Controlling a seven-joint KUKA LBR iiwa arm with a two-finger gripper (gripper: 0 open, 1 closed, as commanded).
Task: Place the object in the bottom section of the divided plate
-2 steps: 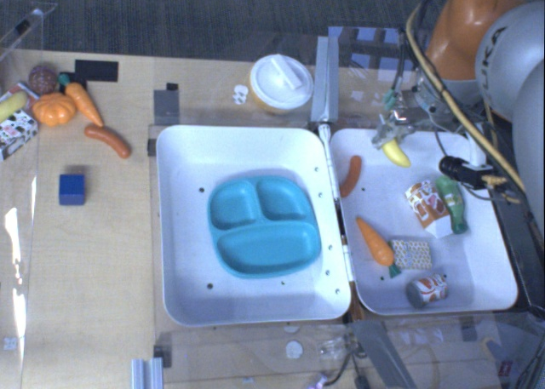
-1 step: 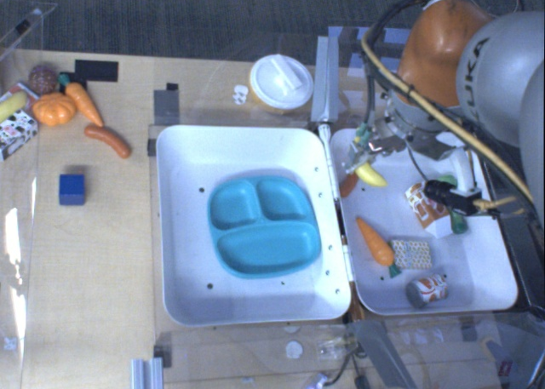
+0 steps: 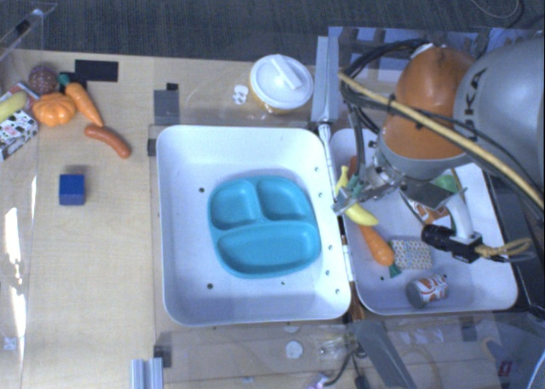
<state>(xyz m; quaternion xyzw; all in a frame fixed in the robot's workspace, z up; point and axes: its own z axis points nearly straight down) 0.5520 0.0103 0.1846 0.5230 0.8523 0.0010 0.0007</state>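
A blue divided plate (image 3: 266, 227) lies in the left white bin (image 3: 183, 208), its wide bottom section (image 3: 271, 253) bare. My gripper (image 3: 352, 196) is low over the left side of the right bin (image 3: 502, 285), just past the wall between the bins. It sits right on a yellow banana-like toy (image 3: 364, 215), whose ends stick out above and below the gripper's tip. The arm's orange band (image 3: 430, 106) and grey body hide the back of that bin.
In the right bin lie a carrot (image 3: 378, 246), a speckled pad (image 3: 412, 253), a small can (image 3: 427, 289) and a red-and-white item (image 3: 426, 205). A white lid (image 3: 282, 81) sits behind the bins. Toy foods (image 3: 72, 106) and a blue cube (image 3: 72, 189) lie on the bench at left.
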